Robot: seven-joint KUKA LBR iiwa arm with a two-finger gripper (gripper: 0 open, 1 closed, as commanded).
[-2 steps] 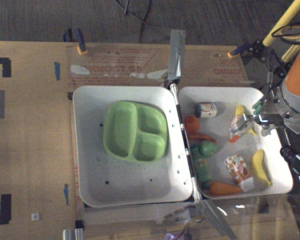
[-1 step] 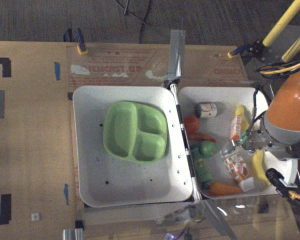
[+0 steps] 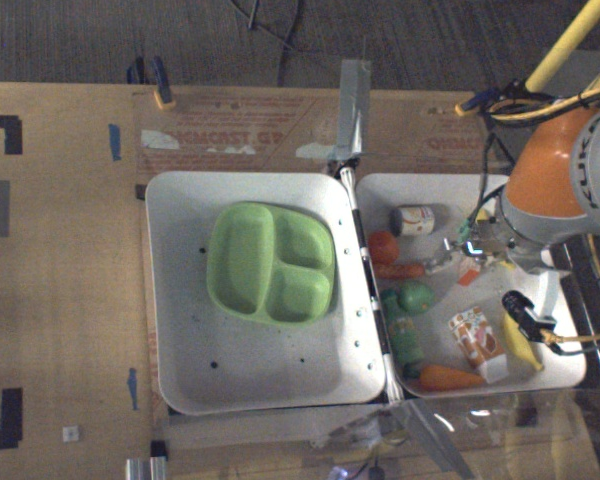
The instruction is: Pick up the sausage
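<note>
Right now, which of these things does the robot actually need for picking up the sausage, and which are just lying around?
Needed for the job:
sausage
claw
right bin

Just lying around:
green plate
can
tomato
green pepper
carrot
banana
small carton

Light is moderate and even from above, leaving the two white bins (image 3: 170,298) bright, slightly bluish and nearly washed out, while the carpet beyond the worktop (image 3: 60,268) stays dim. Shadows are soft and short. The picture is grainy and slightly blurred, with pale reflections smearing the bottom right corner.
</note>
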